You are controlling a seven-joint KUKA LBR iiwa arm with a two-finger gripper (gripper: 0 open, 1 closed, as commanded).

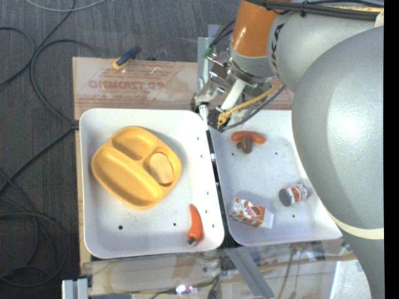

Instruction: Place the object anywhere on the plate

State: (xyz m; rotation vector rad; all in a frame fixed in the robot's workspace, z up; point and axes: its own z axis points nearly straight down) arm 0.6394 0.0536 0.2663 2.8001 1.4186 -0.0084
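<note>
**Grey carpet, two bins, arm hanging over the seam**

Grey carpet strewn with cables (37, 73) surrounds a brown bench (137, 83), where two white bins sit side by side.

Biggest in view is the arm (336, 104), which fills the 3 o'clock side and reaches in toward 12 o'clock. Its claw (209, 112) hangs over the seam between the bins at their far edge. The wrist hides its working end, so I cannot tell whether it is released or clenched, and nothing shows in its grasp.

The left bin (143, 229) holds a yellow divided plate (124, 173), lying at about 10 o'clock within the bin. The right bin (274, 167) serves as the stock of loose items.

In the right bin, a printed carton (251, 212) lies flat at 6 o'clock. A sausage (248, 140) lies at 11 o'clock, nearest the claw. A small can (293, 194) lies on its side at 4 o'clock.

In the left bin, a carrot (195, 224) lies off the plate at 5 o'clock, close to the rim.

Smallest is a pale lump (163, 167), which rests in the plate's round well at the plate's 3 o'clock side. If this lump is the object meant, the task looks done, and the claw's place clear of the plate would fit that.
</note>
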